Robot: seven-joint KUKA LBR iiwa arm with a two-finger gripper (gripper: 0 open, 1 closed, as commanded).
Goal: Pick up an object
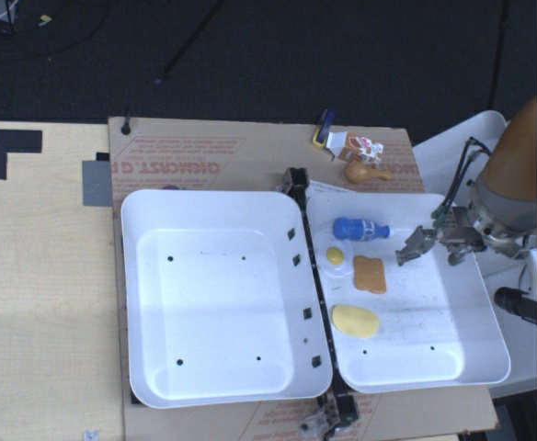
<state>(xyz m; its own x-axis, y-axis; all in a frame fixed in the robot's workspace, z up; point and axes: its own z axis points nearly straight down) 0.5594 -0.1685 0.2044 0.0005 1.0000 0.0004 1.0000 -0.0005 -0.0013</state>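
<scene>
Two shallow white bins are seen side by side on a bench (pixel 39 274). The right bin (pixel 434 361) holds a blue bottle (pixel 359 231), a small yellow ball (pixel 335 256), an orange-brown slab (pixel 370 275) and a yellow lump (pixel 354 321). The end effector (pixel 437 247) is held over the right bin's upper right part, its fingers spread apart with nothing between them, near the bottle's cap. The left bin (pixel 215 297) is beside it.

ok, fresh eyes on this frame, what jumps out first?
The right bin draws the eye: a blue bottle lies near its far edge, with a small yellow ball, an orange block and a yellow lemon-like piece below it. The pincer hangs at the bottle's right, holding nothing. The left bin is plain white.
</scene>
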